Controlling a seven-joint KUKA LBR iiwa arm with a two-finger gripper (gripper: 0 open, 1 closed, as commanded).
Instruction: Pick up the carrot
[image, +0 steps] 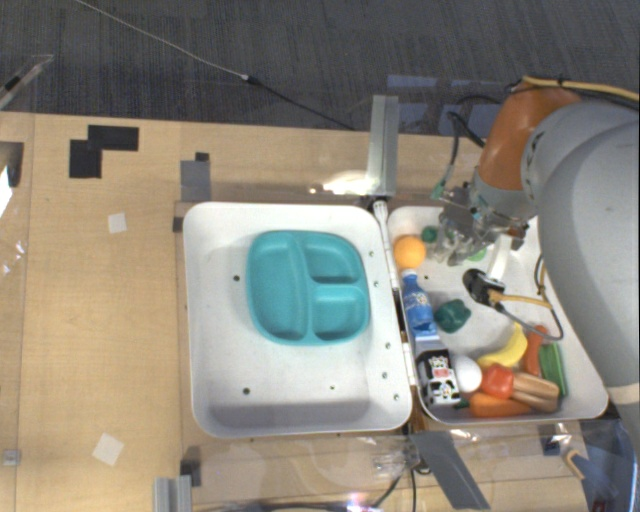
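The end effector (462, 250) is positioned just right of the orange ball (407, 250); its opening cannot be determined. The carrot (497, 406) is located well below the ball.

1 fixed camera looks down on the bench (90, 330) from above, at a slant, from a moderate height that takes in both white bins whole. The left bin (215, 400) sits near the centre of the view and the right bin (590, 400) runs toward the right edge. Dark floor (250, 50) crosses the top, so that is the far side. The arm (580, 190) enters from the right, close to the lens
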